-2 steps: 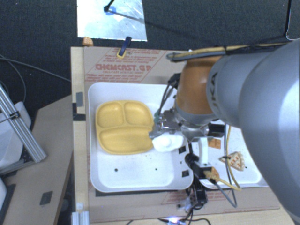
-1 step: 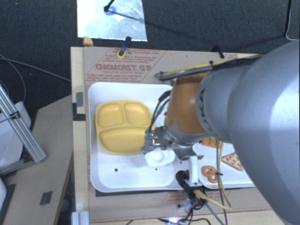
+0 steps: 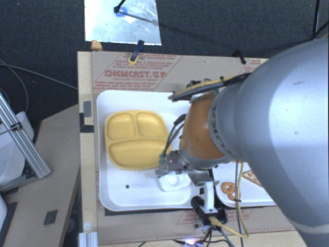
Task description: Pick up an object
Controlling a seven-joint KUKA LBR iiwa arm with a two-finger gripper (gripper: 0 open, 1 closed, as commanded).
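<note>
- A dark blue-grey carpeted floor (image 3: 41,30) spreads across the top and left.
- A shiny square silver sheet (image 3: 122,14) lies on that carpet, near the upper edge.
- A brown board with red printed lettering (image 3: 136,71) covers the bench top.
- A pale tan wooden table surface (image 3: 51,153) sits at the left.
- A slanted ribbed aluminium rail (image 3: 23,140) crosses the table's left side.
</note>
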